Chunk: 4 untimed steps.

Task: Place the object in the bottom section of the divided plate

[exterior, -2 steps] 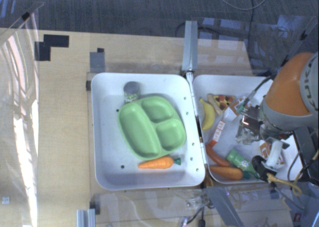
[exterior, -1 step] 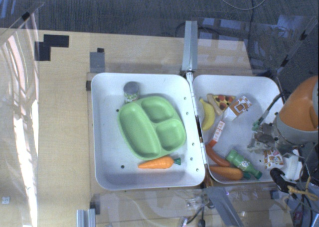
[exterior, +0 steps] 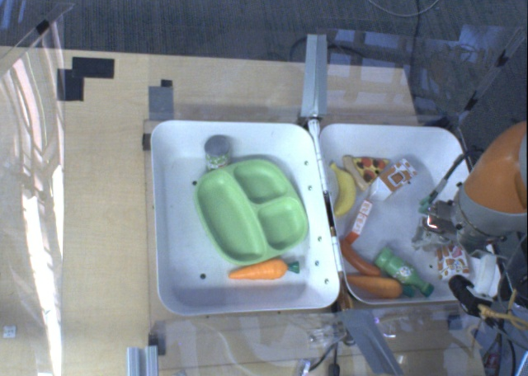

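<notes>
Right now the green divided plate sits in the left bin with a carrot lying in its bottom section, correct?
Not quite. The carrot lies on the floor of the left bin, just below the green divided plate, not in any of its sections. The camera view shows this. The plate is indeed in the left bin.

Left bin [exterior: 169, 226] carries the green divided plate [exterior: 247, 209], a carrot [exterior: 262, 270] just below it and a small grey can [exterior: 217, 149] at its upper edge. Right bin [exterior: 429, 139]: banana [exterior: 345, 190], green bottle [exterior: 403, 271], hot dog [exterior: 375, 285], snack packets. The gripper [exterior: 436, 230] hangs over the right bin's right side.
</notes>
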{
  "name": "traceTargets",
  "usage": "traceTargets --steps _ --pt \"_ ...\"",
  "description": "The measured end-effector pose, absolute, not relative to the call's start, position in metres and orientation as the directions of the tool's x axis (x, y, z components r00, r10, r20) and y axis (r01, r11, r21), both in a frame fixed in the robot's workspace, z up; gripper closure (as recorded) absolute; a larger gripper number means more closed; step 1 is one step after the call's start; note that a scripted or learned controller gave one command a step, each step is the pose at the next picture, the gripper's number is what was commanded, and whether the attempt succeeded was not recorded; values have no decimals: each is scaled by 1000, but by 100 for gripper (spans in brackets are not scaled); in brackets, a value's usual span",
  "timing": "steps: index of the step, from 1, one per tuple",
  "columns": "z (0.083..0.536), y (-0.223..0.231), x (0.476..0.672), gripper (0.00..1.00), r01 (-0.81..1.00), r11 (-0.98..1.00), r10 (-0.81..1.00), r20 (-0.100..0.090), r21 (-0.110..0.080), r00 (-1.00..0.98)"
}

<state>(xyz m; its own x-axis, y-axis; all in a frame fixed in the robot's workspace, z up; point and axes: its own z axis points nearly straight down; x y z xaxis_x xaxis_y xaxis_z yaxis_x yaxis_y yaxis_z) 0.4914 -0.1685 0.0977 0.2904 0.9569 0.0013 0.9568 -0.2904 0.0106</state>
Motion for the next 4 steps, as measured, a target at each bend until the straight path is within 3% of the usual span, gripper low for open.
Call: traceTargets --steps 1,2,3,4 --pt "121 -191 489 100 853 -522 853 8 -6 522" --pt "122 -177 496 0 863 -506 862 28 -12 506" --pt "131 -181 495 100 864 -503 864 15 -3 503" --pt "134 -177 498 0 867 -498 867 23 -1 498"
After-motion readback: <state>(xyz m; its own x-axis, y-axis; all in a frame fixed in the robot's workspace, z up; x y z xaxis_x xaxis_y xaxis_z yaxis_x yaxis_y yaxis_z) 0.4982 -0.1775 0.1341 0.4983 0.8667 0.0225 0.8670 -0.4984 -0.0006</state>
